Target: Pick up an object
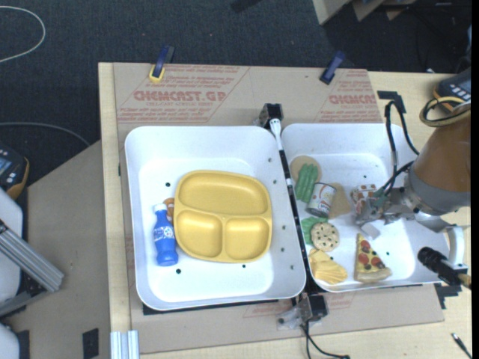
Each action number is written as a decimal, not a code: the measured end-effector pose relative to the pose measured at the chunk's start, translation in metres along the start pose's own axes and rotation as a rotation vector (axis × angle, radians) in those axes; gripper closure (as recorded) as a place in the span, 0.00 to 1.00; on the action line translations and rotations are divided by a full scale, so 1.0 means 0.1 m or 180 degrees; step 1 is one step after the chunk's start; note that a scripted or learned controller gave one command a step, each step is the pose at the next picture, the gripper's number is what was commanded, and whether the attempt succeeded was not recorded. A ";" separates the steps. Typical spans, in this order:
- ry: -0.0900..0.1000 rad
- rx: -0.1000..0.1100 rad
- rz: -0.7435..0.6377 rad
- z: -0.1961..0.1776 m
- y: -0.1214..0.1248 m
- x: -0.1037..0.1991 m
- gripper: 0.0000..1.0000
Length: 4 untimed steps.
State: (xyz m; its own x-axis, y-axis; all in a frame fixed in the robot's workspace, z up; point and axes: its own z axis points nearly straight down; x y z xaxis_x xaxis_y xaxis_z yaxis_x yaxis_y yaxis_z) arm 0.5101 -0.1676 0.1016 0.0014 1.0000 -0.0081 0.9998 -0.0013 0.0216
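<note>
1. Landmark: the divider point(283, 172) where the two white bins meet; all places are given from it.
2. Left bin point(142, 200), left of the divider: a yellow compartment tray point(222, 215) lies near its middle; a blue bottle point(164, 236) lies touching the tray's far-left edge, cap pointing up the frame.
3. Right bin point(340, 137), right of the divider: a green ridged piece point(306, 182) lies just beside the divider; a small can point(322, 198) touches it on the right; a round cookie point(325, 235) sits lower down; a yellow chip-like piece point(328, 266) lies near the bin's lower edge; a pizza slice point(369, 260) lies further right.
4. Arm point(441, 170) enters far right of the divider; gripper point(372, 206) is low in the right bin, above the pizza slice and right of the can; cannot tell how the end effector is set, it is too small and cluttered; nothing visibly lifted.
</note>
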 end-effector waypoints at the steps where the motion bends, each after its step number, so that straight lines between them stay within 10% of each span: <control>1: 0.0020 0.0056 -0.0009 -0.43 0.04 0.03 1.00; 4: 0.0022 0.0054 -0.0017 -1.31 0.49 0.42 1.00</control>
State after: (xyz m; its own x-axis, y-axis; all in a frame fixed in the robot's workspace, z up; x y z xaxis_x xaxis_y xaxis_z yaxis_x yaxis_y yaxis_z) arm 0.5560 -0.1248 0.2336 -0.0039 1.0000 -0.0014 1.0000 0.0039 0.0045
